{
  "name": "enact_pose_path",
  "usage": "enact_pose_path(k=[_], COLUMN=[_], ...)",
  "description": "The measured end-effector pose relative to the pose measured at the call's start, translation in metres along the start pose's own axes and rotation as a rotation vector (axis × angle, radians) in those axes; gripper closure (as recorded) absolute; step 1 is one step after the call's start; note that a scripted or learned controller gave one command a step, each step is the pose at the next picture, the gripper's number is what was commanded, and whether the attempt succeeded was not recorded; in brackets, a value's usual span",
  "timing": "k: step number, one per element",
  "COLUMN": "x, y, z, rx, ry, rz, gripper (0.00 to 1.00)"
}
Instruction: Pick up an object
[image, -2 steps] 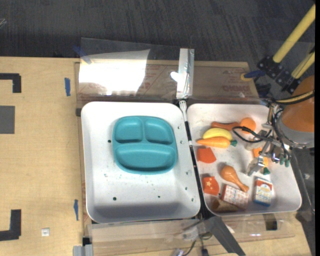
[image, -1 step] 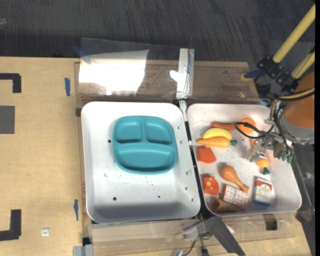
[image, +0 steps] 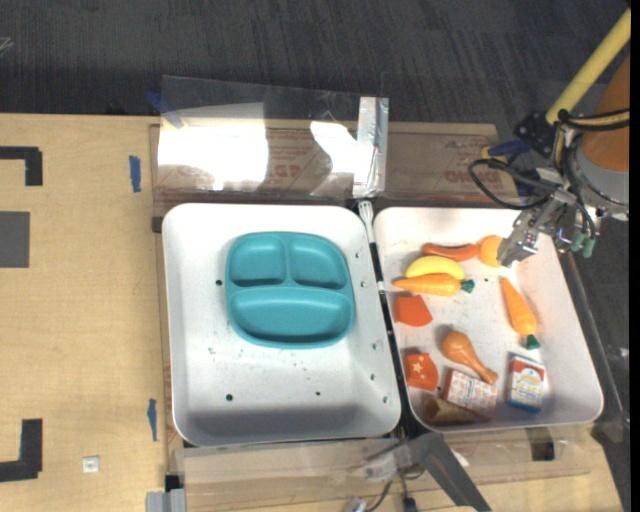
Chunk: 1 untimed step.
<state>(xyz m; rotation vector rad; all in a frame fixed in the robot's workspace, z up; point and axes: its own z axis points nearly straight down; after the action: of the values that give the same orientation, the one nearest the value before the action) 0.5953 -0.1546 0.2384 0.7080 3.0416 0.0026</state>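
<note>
Two bins are seen, toys gathered in the right bin (image: 588, 400).
The gripper (image: 517, 246) is poised at its far edge, just beside a carrot (image: 518, 306); its grip cannot be told.

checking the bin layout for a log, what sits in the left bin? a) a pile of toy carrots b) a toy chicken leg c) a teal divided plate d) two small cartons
c: the teal divided plate lies alone in the left bin, while the carrots, cartons and chicken leg are all in the right bin.
</note>
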Motion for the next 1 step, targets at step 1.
enact_pose_path(k=[1], x=[0.0019], y=[-0.0027], z=[0.0058], rx=[0.004], ry=[0.011], rz=[0.003], gripper=[0.0])
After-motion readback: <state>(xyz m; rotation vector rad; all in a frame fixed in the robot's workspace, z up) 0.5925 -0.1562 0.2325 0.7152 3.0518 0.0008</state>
